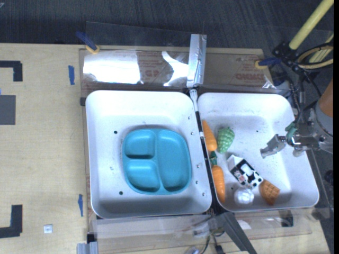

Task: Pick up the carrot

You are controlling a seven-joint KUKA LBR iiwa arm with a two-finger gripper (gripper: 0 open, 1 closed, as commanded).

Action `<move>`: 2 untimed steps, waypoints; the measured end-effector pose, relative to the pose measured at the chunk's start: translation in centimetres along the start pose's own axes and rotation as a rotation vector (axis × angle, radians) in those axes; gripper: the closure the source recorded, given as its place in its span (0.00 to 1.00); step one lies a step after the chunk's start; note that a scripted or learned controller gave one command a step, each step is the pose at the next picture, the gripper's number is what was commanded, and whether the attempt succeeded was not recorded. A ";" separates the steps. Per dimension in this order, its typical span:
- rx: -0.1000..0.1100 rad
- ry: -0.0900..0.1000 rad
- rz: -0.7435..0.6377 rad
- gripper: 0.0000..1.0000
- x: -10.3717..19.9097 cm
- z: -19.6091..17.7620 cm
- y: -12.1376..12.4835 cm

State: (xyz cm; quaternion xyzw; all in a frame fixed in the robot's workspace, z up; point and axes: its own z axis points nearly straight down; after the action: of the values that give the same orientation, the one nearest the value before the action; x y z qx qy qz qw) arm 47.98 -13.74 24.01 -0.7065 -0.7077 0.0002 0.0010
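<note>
The fingers of the gripper hang over the right bin near its right wall, and whether they are spread or closed cannot be told; nothing is seen between them. Well apart to the left, two carrots lie along the bin's left wall: one carrot higher up beside a green vegetable, another carrot below it. A blue divided plate sits in the left bin.

Arm cut off at right edge; small white item too blurred to identify
</note>
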 end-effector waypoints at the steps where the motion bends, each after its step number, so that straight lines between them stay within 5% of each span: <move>1: 0.006 0.001 0.129 0.00 4.6 12.8 0.4; 2: -0.008 -0.005 0.000 0.00 4.2 15.2 0.1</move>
State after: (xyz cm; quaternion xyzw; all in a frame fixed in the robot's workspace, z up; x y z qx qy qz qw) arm 48.10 -9.48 8.83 -0.7067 -0.7075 -0.0009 -0.0035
